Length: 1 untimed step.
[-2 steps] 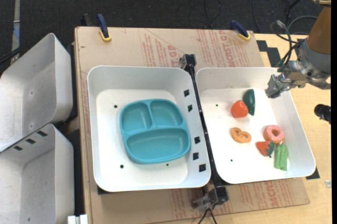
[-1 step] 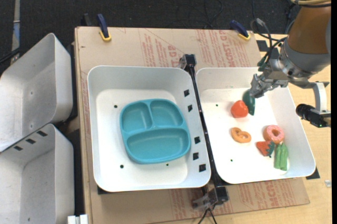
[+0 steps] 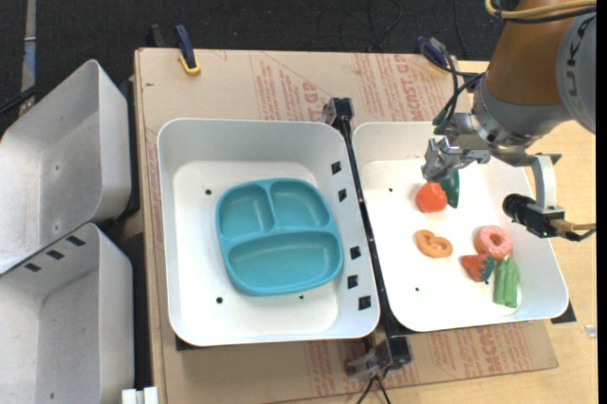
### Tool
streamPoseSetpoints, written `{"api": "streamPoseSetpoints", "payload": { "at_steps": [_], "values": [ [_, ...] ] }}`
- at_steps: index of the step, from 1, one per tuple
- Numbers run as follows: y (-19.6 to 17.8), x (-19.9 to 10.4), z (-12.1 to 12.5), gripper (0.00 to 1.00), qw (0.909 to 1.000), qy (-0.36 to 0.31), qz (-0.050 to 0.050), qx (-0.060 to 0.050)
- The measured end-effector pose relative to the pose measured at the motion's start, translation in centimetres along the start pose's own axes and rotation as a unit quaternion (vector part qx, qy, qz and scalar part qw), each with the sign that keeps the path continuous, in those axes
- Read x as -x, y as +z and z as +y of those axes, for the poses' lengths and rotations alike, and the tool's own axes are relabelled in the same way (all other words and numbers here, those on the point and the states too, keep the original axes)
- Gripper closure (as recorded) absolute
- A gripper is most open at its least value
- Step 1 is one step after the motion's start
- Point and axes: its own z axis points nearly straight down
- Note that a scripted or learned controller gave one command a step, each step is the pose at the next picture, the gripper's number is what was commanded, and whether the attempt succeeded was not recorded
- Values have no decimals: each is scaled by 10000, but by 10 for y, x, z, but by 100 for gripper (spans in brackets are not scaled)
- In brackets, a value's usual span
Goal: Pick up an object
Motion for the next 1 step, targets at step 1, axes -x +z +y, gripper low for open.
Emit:
{"api": "streamPoseSetpoints", "payload": {
  "at_steps": [1],
  "values": [
    [-5,-44,-11,100,10000,1,0,1]
  ]
}}
